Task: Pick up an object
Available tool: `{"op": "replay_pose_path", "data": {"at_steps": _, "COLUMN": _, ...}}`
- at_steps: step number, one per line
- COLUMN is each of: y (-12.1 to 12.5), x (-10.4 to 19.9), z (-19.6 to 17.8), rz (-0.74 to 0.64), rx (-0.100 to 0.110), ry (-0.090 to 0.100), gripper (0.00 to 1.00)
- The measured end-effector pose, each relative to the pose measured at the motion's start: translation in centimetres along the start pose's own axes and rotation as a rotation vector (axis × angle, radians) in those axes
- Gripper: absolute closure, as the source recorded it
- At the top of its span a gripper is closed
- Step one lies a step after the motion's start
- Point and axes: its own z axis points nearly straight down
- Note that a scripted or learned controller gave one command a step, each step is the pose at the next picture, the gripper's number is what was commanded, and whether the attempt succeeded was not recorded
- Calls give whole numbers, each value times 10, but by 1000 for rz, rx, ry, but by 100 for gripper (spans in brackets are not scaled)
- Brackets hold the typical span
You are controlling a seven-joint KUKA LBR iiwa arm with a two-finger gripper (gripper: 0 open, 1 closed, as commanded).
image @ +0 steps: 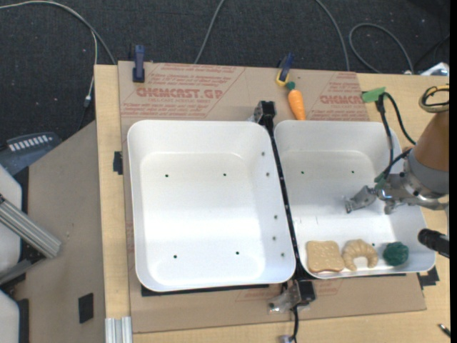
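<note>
Camera view finds my gripper (359, 200) low over the right bin (325, 145), my fingers slightly apart with nothing between them. A toast slice (323, 256), a croissant (360, 254) and a green ball (395, 253) line the bin's near edge, apart from me.

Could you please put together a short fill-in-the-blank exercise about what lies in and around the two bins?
1. The toast slice, croissant and green ball lie along the near edge of the ____ bin.
2. The croissant lies between the toast slice and the ____.
3. The carrot lies on the ____, behind the bins.

Missing words: right; green ball; cardboard
</note>
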Motion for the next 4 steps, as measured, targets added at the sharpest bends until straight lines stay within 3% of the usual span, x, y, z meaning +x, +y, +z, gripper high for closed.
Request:
{"op": "replay_pose_path", "data": {"at_steps": 1, "y": 1, "x": 0, "z": -13, "rz": 0, "rx": -5, "ry": -2, "gripper": 100}}
{"op": "replay_pose_path", "data": {"at_steps": 4, "y": -8, "x": -6, "z": -149, "rz": 0, "rx": -8, "ry": -3, "gripper": 100}}
